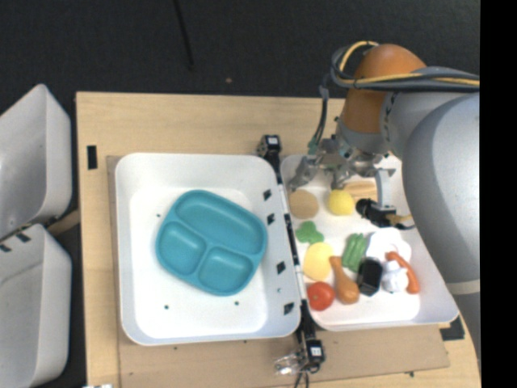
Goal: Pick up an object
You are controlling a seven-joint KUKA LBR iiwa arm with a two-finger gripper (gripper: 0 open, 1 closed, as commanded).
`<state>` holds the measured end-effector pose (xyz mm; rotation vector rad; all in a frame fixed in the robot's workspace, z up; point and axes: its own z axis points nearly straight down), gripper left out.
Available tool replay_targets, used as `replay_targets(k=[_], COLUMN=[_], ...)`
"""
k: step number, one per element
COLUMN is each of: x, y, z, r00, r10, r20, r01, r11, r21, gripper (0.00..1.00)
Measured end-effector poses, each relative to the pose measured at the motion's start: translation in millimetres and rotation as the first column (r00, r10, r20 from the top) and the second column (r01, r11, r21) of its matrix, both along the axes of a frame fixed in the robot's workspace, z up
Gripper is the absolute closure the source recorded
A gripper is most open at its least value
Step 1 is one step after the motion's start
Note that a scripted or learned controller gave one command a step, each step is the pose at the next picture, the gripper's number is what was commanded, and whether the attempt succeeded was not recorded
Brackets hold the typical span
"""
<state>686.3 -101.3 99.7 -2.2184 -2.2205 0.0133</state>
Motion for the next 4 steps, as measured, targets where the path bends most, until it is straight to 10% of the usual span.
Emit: replay_targets(k=[1,4], x=[0.9,3.8], y=[-0.5,-8.9], z=[10.7,143.6], r00=[1.000,1.000], r10=[0.000,0.001], r20=[0.006,0.012], r01=[0.000,-0.001], r11=[1.000,1.000], r21=[0.000,0.003], gripper=[1.00,1.00])
